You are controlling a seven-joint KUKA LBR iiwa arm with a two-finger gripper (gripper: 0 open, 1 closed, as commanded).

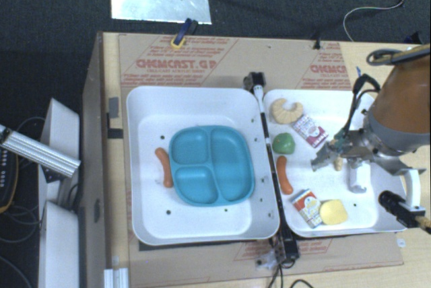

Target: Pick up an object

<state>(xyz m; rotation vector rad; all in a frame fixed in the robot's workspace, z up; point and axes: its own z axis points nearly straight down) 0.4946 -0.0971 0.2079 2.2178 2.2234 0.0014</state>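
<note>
Camera view: left bin (145,145) holds blue tray (211,165), sausage (163,167).

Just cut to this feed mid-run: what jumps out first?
The blue divided plate dominates the left bin, with an orange sausage lying beside it on its left. On the right, the arm's gripper hangs over the right bin, amid a croissant, green ball and yellow lemon.
</note>
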